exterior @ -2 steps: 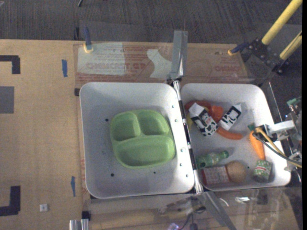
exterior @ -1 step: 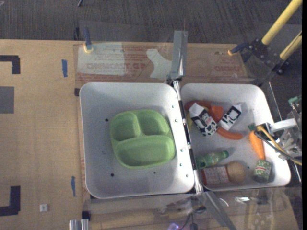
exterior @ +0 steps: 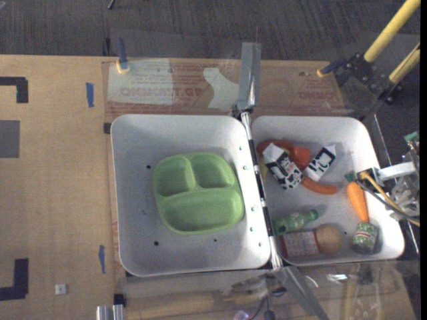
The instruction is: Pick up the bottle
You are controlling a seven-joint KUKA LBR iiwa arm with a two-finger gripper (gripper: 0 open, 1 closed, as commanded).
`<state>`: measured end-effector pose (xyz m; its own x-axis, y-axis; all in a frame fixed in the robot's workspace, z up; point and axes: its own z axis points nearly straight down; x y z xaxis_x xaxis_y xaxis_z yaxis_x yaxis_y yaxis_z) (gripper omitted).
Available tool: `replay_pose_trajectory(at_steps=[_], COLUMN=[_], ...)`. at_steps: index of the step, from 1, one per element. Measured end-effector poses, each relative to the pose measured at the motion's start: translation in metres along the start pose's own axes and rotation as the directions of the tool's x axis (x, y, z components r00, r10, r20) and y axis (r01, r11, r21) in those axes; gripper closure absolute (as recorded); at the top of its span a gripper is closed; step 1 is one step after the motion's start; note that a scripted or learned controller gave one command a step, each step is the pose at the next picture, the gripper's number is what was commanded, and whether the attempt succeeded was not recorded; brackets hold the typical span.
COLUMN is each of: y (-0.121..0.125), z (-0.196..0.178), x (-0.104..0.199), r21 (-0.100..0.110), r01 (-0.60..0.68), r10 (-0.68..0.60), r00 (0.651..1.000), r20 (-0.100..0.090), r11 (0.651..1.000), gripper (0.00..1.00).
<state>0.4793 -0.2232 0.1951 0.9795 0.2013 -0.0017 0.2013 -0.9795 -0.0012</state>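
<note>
Green bottle (exterior: 294, 221) lying flat, long axis left-right, well left of hand (exterior: 400, 189) at bin (exterior: 373, 135) edge; finger state indeterminable.

The tan cardboard-covered worktop (exterior: 53, 199) carries two shallow white plastic bins set side by side, their inner rims touching. The left white bin (exterior: 130, 145) lies near the middle of the worktop, the right white bin (exterior: 360, 132) just beside it. Short strips of blue tape (exterior: 89, 95) and black square markings (exterior: 15, 89) lie on the bare surface to the left.
</note>
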Motion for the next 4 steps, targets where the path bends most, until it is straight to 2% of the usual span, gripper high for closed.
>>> replay_pose_trajectory(at_steps=[1,2,3,4], y=[0.0,-0.079,-0.002,0.0], z=[0.0,0.055,0.058,-0.001], x=[0.0,0.016,0.0,0.0], r21=[0.0,0.003,0.0,0.001], r01=[0.0,0.009,0.035,0.0], r10=[0.0,-0.009,-0.035,0.0], r00=[1.0,1.0,0.999,1.0], r20=[0.001,0.002,0.001,0.001], r11=[1.0,1.0,0.999,1.0], gripper=[0.0,0.0,0.0,0.0])
